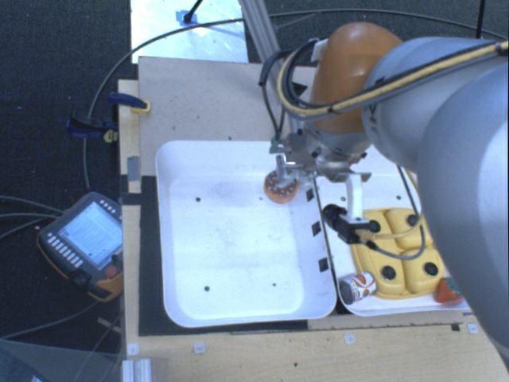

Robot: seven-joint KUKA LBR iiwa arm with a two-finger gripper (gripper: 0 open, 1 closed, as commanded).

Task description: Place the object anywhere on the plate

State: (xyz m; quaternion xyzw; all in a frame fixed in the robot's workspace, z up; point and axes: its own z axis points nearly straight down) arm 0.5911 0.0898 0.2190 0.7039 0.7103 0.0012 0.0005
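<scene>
A small brown doughnut-like object with speckled topping (281, 188) sits at the far right corner of the left white bin (231, 253). My gripper (286, 172) hangs directly over it, low and touching or nearly touching its top. The yellow plate (409, 275), with raised sections and dark dots, lies in the right bin (374, 307), partly hidden under the arm. The wrist and orange band cover the back of the right bin.
A small can (358, 287) lies on its side at the right bin's near left corner, beside the plate. A red item (448, 292) rests at the plate's near right edge. The bins' shared wall (322, 241) runs between the object and the plate.
</scene>
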